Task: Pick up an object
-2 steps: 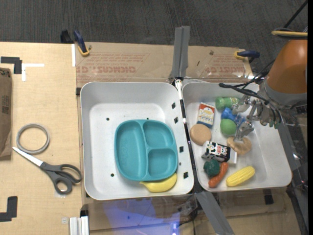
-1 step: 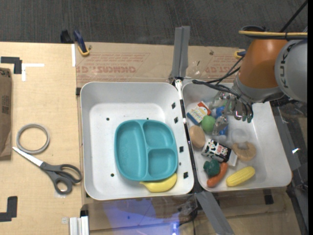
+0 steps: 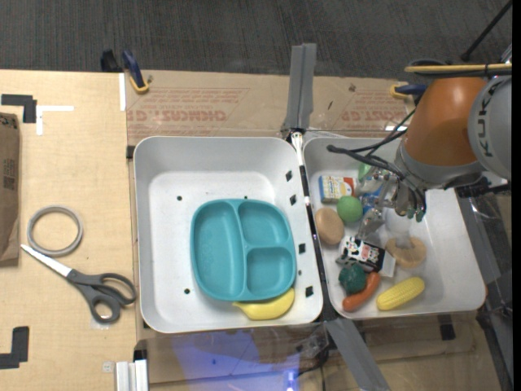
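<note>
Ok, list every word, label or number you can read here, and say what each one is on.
"KU": black letters on the arm's grey casing, cut off at the frame edge.
Red print on the cardboard sheet: upside down, too blurred to read.
Small carton: label too small to read.
Black-and-white pack: print illegible.

Grey KUKA arm [image 3: 492, 129], broad orange band, black cables at the wrist, metallic tool [image 3: 376, 218] with teal accents

In the left bin [image 3: 155, 218] lay a divided tray [image 3: 242, 249], with a banana [image 3: 269, 307] at its near edge. The right bin [image 3: 456, 259] held several small toy foods [image 3: 358, 251]. Scissors [image 3: 85, 282] and a tape roll [image 3: 54, 230] lay left of the bins.
</note>
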`<state>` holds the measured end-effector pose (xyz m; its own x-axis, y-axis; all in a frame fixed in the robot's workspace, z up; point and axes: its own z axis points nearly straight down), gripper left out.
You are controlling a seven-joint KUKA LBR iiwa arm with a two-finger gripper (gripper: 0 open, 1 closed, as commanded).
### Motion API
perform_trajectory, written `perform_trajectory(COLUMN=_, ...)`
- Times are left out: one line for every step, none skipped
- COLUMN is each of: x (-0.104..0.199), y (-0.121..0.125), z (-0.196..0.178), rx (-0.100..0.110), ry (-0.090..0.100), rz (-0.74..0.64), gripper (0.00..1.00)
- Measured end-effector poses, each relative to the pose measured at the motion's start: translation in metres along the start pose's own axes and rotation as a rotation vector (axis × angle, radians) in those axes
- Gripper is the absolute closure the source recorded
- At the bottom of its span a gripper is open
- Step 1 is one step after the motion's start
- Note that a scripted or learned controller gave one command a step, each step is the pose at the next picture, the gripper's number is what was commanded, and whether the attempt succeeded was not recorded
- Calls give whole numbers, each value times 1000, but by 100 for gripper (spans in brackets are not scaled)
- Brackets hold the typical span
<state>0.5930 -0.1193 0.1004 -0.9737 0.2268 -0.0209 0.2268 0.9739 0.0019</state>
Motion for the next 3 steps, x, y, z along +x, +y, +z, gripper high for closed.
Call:
perform_trajectory(x=49, y=2, z=0, rx=2, ry=0, rz=6, gripper=0)
perform_trajectory(x=29, y=17, z=1, rx=2, ry=5, rz=52, gripper=0)
perform_trajectory(x=77, y=-10, z=3, rx=1, ry=6, rz=43, gripper=0)
